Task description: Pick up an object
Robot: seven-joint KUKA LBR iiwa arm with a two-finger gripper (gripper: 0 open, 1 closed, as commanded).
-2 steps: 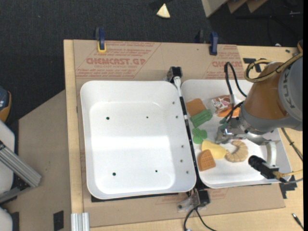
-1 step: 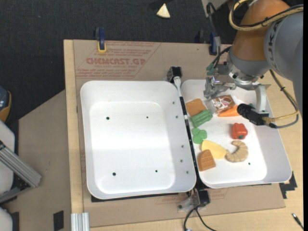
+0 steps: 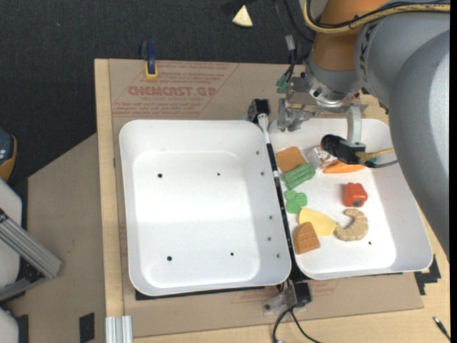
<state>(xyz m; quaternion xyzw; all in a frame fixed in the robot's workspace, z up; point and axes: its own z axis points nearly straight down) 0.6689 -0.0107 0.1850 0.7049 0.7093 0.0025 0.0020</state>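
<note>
My gripper (image 3: 290, 118) hangs over the back left corner of the right bin (image 3: 400, 252), just behind a tan block (image 3: 289, 158). In front of the block lie a green ridged piece (image 3: 299, 175) and a smaller green piece (image 3: 295, 201). An orange carrot (image 3: 344, 168) and a red pepper (image 3: 354, 194) lie to the right. Nearer the front are a yellow wedge (image 3: 319, 222), a brown waffle piece (image 3: 305, 238) and a pale curled pastry (image 3: 352, 225). I see nothing in the gripper.
The left bin (image 3: 136, 191) adjoins the right one along a shared wall (image 3: 277, 191). Both rest on a cardboard sheet (image 3: 178, 84) with a blue clamp (image 3: 149, 57) at its back edge. The grey arm (image 3: 414, 84) overhangs the right bin's far right side.
</note>
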